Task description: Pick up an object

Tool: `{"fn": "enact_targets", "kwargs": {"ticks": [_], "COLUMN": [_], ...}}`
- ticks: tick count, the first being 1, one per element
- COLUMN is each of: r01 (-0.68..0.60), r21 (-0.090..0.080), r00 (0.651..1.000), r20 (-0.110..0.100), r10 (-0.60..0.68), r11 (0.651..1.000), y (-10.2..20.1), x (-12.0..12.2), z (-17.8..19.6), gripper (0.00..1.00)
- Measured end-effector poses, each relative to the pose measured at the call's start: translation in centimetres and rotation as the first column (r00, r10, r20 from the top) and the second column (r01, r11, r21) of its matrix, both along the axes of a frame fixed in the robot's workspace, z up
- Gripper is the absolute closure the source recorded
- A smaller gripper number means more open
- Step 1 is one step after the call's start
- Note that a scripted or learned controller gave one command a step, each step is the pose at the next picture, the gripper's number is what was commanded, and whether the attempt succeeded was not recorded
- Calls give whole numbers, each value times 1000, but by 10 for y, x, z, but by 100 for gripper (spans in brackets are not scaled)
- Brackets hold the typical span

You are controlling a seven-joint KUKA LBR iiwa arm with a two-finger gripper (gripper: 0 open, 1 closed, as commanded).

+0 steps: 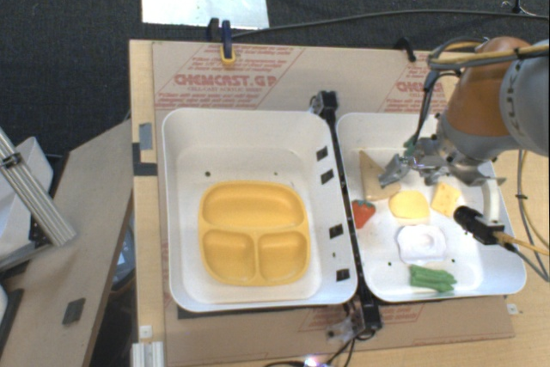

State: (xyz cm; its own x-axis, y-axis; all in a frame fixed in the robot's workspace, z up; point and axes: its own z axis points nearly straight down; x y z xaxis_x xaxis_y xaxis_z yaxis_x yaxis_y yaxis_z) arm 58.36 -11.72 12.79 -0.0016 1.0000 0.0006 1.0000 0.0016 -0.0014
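My gripper hangs low over the back of the right bin, reaching in from the right. It is just above a tan wedge lying by the bin's left wall. In front of it lie a yellow round piece and a yellow cheese-like block. A red strawberry sits against the left wall. Nearer the front are a white piece and a green piece. Nothing is visibly held.
The left bin holds a yellow divided plate. A black divider with clips runs between the two bins. The arm's grey and orange wrist looms over the right bin's back right.
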Motion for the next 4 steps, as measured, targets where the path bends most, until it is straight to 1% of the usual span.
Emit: {"fn": "enact_targets", "kwargs": {"ticks": [1, 2, 3, 4], "r01": [1, 1, -2, -1], "r21": [2, -1, -2, -2], "r00": [1000, 1000, 1000, 1000], "r20": [5, 20, 7, 8], "r10": [-1, -1, 2, 1], "r11": [1000, 1000, 1000, 1000], "y": [1, 0, -2, -12], "x": [3, 7, 10, 12], "z": [-41, -25, 19, 68], "gripper": [0, 100, 100, 100]}}
